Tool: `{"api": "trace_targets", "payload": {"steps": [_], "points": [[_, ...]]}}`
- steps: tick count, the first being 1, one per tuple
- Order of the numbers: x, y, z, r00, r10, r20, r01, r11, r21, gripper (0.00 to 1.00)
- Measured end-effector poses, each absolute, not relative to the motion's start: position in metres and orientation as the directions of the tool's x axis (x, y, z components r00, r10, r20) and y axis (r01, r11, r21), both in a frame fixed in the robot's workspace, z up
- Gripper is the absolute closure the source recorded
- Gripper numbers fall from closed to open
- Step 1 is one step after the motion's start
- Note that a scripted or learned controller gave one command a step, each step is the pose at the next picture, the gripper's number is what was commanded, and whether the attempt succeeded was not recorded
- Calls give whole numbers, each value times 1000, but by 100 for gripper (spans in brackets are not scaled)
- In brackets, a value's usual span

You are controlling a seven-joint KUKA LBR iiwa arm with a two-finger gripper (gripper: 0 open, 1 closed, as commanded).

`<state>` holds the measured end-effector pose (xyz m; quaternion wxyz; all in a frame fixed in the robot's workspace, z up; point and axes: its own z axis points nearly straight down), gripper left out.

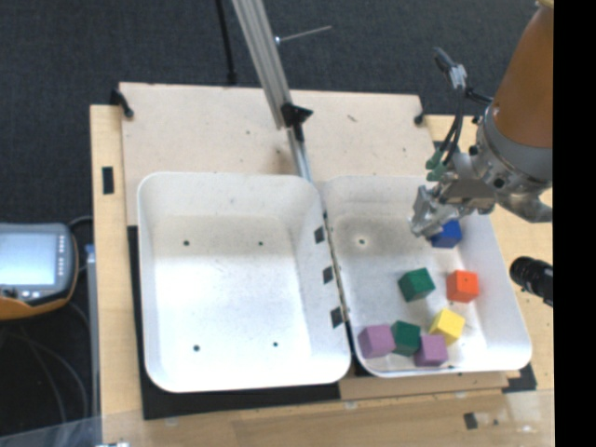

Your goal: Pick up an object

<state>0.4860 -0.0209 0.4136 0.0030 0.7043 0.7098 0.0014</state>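
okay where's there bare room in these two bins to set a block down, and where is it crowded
The left bin shows bare floor from wall to wall. In the right bin, the strip beside the shared divider is bare. It is crowded near the front: purple blocks, green blocks, yellow block, orange block. The gripper sits over the blue block.

Arm (521, 73) reaches in from right, wrist bent down, gripper (430, 220) low w/ tips pointing down.
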Motion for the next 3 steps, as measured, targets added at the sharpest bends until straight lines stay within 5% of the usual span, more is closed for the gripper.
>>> {"api": "trace_targets", "payload": {"steps": [1,2,3], "points": [[581,26,371,-6,1000,-1,1000,6,-1,100],[622,64,441,-7,1000,1,1000,7,11,100],[614,44,468,0,1000,-1,1000,0,5,100]]}}
